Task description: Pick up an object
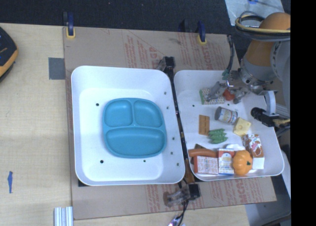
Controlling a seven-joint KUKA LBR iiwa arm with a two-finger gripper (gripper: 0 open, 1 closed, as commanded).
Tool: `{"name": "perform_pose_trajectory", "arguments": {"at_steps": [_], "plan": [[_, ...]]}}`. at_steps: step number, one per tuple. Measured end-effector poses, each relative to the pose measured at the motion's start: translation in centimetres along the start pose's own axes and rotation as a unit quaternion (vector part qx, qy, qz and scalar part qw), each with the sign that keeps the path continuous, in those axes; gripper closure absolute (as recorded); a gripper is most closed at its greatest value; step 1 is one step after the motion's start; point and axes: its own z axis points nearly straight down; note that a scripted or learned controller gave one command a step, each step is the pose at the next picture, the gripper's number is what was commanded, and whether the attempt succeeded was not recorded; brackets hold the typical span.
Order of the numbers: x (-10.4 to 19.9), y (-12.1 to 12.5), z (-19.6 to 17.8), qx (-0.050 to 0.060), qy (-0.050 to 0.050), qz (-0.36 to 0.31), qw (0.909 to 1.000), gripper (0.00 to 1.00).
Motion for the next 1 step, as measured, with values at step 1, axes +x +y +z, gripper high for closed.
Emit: {"name": "perform_pose_trajectory", "arguments": {"at_steps": [1], "plan": [[-3.41,0.65,-0.40,-0.023,-0.007,-0.004,0.9997,0.00]]}}
